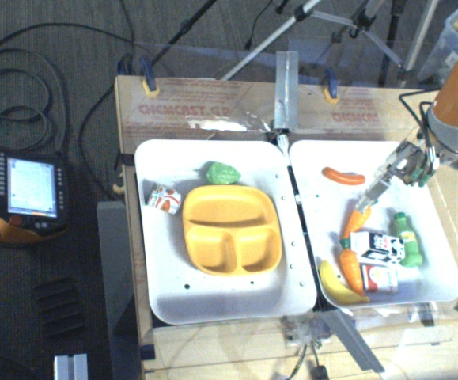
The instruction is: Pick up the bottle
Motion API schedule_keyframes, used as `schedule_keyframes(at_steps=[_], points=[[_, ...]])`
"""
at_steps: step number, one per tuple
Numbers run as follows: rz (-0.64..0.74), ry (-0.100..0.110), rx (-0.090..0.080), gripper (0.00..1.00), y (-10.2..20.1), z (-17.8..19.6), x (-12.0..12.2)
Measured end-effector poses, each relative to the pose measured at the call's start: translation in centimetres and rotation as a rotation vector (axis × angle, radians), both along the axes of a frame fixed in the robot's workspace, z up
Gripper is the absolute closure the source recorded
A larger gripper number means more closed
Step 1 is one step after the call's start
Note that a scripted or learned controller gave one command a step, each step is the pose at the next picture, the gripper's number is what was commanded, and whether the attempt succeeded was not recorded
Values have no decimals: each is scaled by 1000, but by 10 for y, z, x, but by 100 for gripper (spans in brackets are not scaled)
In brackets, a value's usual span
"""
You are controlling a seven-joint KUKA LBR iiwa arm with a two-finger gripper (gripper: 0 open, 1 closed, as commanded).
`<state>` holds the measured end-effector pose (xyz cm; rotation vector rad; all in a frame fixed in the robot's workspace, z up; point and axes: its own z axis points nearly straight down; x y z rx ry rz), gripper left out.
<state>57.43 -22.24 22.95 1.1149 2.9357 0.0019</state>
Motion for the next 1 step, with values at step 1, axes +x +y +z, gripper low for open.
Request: schedule_keyframes(at_steps=[1], points=[[0, 0, 0, 0, 0, 0, 0]])
